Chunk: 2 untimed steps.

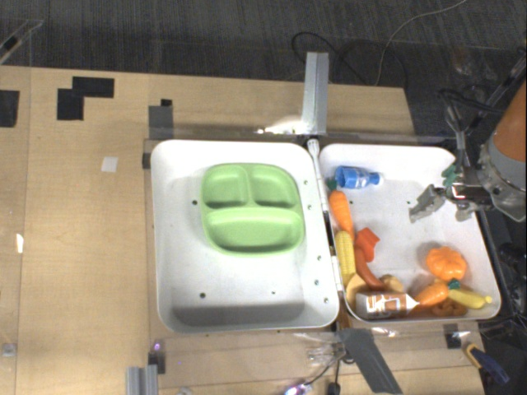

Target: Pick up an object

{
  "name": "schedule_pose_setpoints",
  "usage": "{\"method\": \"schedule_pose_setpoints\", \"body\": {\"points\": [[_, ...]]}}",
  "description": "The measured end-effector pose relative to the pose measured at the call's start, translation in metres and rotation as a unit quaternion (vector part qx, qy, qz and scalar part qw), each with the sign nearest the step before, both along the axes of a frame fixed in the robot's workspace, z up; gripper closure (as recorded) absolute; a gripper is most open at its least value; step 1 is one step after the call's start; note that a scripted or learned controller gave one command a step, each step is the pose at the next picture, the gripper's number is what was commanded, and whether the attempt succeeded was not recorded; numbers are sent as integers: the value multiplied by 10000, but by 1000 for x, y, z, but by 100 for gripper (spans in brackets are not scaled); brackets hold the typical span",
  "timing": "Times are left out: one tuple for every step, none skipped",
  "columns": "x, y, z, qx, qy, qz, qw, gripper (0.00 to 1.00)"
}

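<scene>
Right now the gripper (435, 201) hangs over the right bin (395, 159), coming in from the right w/ the grey arm (506, 167) behind it. Fingers (424, 204) look parted a little and nothing sits between them; the blur makes the exact gap hard to read, but they're empty. Below and just left of the fingertips is bare white bin floor, so it's not lined up on anything yet.

Task obj isn't named, so candidates: most toys are piled along the bin's left wall and near edge, prob. where they slid or got dropped, which leaves the middle open. Blue bottle (356, 178) lies on its side well left of the fingers and a bit farther back. Orange carrot (341, 211) and yellow corn (345, 253) run lengthwise against the divider, far left of the fingers. Red piece (366, 241) sits left and nearer the camera. Orange pumpkin-like toy (445, 262) is closest, nearer the camera and slightly right of the fingers, standing apart from the rest. Brown bottle w/ white label (387, 304) lies along the near wall, w/ a small carrot (434, 293) and a yellow item (471, 298) beside it.

Left bin (173, 220) holds a green divided plate (250, 206), far left of the fingers, likely not the target.

My guess: the pumpkin toy is the easiest pick, since it's isolated.
</scene>
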State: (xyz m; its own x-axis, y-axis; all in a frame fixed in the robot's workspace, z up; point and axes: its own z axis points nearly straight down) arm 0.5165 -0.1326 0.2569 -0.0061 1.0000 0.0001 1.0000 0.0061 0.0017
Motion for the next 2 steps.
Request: {"method": "schedule_pose_setpoints", "body": {"points": [[-26, 41, -121, 3, 13, 930, 9957, 0], [39, 22, -167, 0, -45, 11, 10000, 0]]}}
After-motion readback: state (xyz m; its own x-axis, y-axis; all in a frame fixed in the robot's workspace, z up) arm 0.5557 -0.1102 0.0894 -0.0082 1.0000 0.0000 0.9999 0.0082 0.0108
